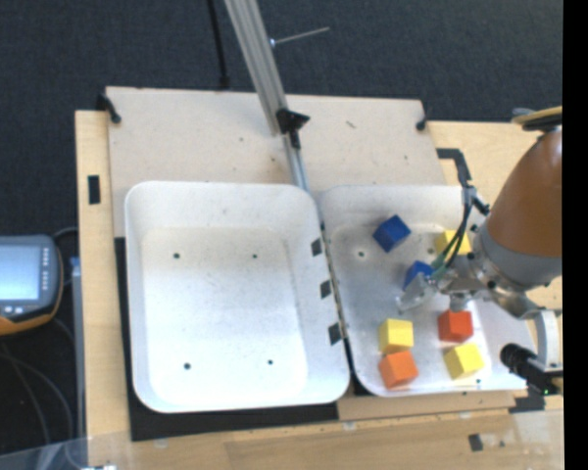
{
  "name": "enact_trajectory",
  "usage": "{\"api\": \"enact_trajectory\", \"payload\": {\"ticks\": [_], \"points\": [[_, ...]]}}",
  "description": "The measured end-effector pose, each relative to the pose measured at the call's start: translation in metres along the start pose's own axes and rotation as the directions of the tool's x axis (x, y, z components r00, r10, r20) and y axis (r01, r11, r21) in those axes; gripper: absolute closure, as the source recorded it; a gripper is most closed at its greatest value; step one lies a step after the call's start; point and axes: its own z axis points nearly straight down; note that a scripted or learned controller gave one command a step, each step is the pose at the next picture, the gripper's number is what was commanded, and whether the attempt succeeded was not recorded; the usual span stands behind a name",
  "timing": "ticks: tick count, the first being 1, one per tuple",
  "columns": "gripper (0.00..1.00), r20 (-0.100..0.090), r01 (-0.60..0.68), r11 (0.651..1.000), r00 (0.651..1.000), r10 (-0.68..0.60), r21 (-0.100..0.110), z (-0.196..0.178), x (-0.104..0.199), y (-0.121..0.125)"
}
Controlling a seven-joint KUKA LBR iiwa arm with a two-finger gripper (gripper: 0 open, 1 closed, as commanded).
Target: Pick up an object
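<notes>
Wooden bench (225, 130), right bin (358, 213) of coloured blocks, hand (421, 287) low, grip state unclear

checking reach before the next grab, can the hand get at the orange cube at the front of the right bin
Probably yes. The orange cube sits in the open near the right bin's front rim, with a yellow cube close behind it. The hand is over the same bin, and nothing lies on top of the cube.

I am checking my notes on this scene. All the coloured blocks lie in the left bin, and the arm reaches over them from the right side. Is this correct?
Not quite. The camera view shows the blocks, such as the blue block and the orange block, in the right bin, not the left bin. The arm does reach over them from the right.
</notes>
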Motion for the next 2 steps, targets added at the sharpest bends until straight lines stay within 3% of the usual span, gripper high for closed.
{"api": "enact_trajectory", "payload": {"ticks": [1, 2], "points": [[0.00, 0.001, 0.011, 1.000, 1.000, -0.011, 0.000, 0.112, 0.011, 0.059], [0.00, 0.003, 0.014, 1.000, 1.000, -0.014, -0.010, 0.025, -0.006, 0.131]]}}
